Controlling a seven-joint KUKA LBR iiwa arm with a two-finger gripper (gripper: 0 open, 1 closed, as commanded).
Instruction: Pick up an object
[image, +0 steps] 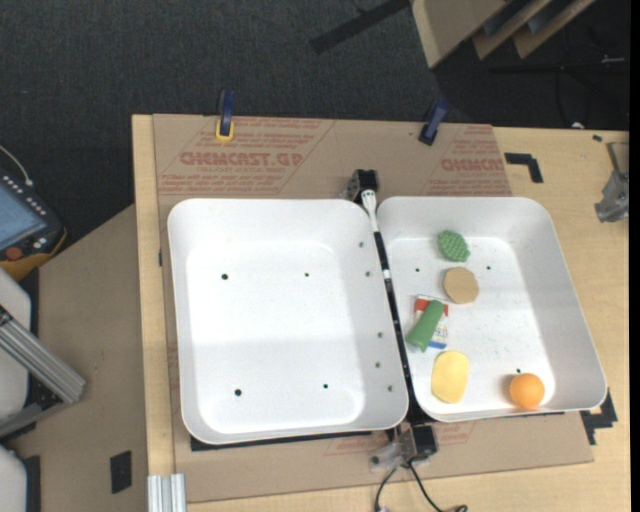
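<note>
2 white bins sit side by side. The right bin (560, 290) holds 5 objects: green textured piece (453, 244), tan disc (461, 286), green bottle (426, 325), yellow block (450, 376), orange ball (527, 390).

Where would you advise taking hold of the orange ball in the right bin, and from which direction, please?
Grip the orange ball across its middle, coming straight down from above. It is round, so any width suits. It sits close to the right bin's near corner wall, so I would set the fingers along the line parallel to that wall, probably clear of the yellow piece.
</note>
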